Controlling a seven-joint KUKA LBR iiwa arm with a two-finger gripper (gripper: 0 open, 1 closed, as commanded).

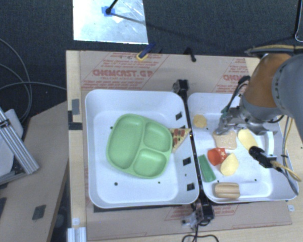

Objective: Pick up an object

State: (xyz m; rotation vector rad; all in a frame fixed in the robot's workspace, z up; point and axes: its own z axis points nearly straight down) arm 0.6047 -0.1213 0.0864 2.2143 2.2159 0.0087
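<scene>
Now, arm [288, 84] bent over rt bin [278, 188], end effector [223, 127] low

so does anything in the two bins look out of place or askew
One thing: the pizza slice in the left bin sits wedged between the green divided plate and the divider between the bins, partly over the plate's rim rather than flat in a compartment. The toy foods in the right bin lie loosely scattered; nothing looks spilled or damaged.

The arm [280, 87] is cut off by the right edge and covers the upper right part of the right bin [252, 185]. The gripper [223, 127] is too small to resolve at its tips. The pizza slice [179, 136] lies partly under the green tray [140, 145].
</scene>
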